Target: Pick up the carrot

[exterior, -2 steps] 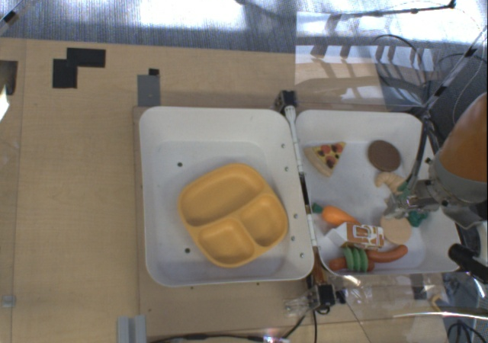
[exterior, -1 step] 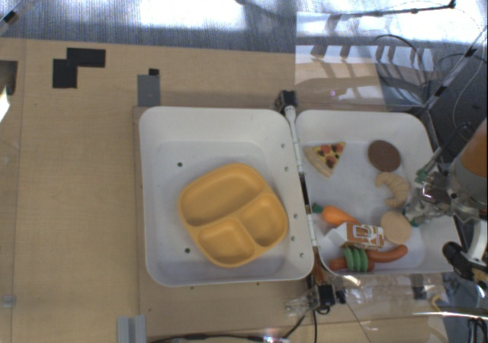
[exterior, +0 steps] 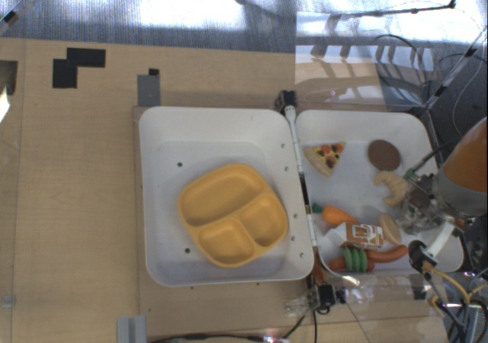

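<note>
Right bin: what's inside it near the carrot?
Inside the right bin, the carrot lies at the left wall, beside a small carton. A sausage sits below; the carton hides part of it. Pizza slice is farther up.

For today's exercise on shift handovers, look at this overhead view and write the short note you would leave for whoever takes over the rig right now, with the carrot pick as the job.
Gripper: low over the right side of the right bin, nothing seen between its fingers; open or shut cannot be told.
Carrot: lying in the right bin near its left wall, apart from the gripper, beside a small box.
Left bin: holds the yellow divided plate.
Done: nothing picked yet.
Left: move to the carrot, grasp it, lift it.
</note>
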Controlling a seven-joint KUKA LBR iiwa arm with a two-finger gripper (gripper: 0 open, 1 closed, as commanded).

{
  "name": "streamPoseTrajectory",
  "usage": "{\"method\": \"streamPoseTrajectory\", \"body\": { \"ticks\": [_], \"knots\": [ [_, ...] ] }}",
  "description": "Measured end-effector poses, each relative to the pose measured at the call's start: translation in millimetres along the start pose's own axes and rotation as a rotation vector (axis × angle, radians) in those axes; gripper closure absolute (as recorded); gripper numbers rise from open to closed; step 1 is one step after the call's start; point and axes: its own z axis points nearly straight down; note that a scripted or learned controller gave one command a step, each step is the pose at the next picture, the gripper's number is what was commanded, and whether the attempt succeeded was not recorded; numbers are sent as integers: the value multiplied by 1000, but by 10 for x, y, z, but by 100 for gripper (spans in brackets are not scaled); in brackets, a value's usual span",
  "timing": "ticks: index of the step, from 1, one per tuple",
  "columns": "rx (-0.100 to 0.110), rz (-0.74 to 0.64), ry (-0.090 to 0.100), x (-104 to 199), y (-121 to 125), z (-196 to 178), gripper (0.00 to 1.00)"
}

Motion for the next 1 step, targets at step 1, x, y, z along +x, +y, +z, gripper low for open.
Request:
{"method": "streamPoseTrajectory", "body": {
  "ticks": [1],
  "knots": [
    [-4, -7, 2, 26, 16, -110, 100]
  ]
}}
